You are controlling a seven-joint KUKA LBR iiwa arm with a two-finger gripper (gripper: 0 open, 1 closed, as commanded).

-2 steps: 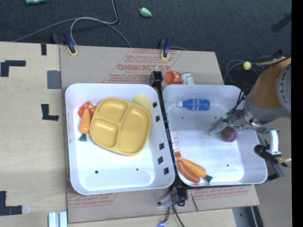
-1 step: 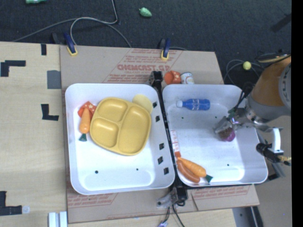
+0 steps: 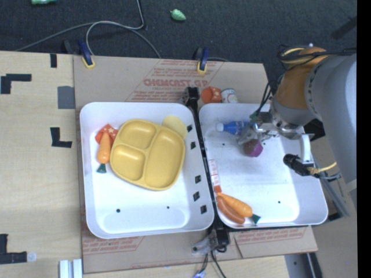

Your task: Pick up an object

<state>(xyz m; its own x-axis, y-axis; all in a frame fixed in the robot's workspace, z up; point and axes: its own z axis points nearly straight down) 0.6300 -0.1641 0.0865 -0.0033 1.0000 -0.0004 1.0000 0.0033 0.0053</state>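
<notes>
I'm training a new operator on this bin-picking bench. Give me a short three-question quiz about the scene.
1. True or false: the yellow divided plate lies in the left bin.
2. Which bin holds the blue bottle? A) left B) right
3. Fill in: the carrot in the right bin lies near its ____ left corner.

Key: 1 true; 2 B; 3 near (front).

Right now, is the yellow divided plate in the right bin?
No, the yellow divided plate lies in the left bin, beside a carrot.
</notes>
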